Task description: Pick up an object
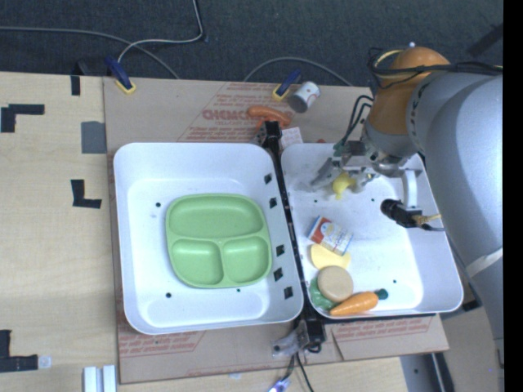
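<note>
My gripper [341, 175] is low over the back of the right bin [425, 256], and its fingers stand open. A small yellow object [341, 187] lies right under it, between the spread fingers, on the bin floor. Further forward in the same bin lie a small red and white packet [330, 234], a yellow slice [328, 257], a tan round piece [335, 283], a green piece [319, 300] and an orange carrot [356, 303]. A black part of the arm [399, 211] hangs over the bin's right half.
The left bin [139, 178] holds a green divided plate [219, 240]. An orange sausage-shaped toy [270, 113] and a grey cap [303, 96] lie on the cardboard behind the bins. A black divider with clips [282, 219] runs between the bins.
</note>
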`<state>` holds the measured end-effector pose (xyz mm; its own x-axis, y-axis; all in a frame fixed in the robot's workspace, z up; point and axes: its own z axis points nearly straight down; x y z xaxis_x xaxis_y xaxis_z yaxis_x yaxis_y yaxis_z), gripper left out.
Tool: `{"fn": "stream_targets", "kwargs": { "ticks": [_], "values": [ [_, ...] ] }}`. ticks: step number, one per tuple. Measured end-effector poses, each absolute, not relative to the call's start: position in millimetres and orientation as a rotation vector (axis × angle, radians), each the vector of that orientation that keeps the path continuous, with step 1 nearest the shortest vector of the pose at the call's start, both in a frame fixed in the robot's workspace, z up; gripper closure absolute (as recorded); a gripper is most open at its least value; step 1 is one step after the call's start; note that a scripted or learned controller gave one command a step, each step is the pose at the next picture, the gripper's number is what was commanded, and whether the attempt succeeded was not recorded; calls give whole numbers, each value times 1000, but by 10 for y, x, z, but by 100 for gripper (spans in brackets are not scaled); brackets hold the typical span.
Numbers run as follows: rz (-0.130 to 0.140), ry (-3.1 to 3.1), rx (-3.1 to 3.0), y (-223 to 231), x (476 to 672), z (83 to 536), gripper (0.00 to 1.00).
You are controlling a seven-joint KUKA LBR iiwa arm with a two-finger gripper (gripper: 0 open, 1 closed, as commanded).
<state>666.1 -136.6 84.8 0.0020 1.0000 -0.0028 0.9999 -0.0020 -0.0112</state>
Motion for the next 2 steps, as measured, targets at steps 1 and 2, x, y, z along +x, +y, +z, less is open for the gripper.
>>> {"fn": "stream_targets", "kwargs": {
  "ticks": [1, 2],
  "values": [
    [26, -2210, -2215, -1372, 6642, 931, 100],
    [-3, -2226, -2218, -409, 6204, 1937, 100]
  ]
}}
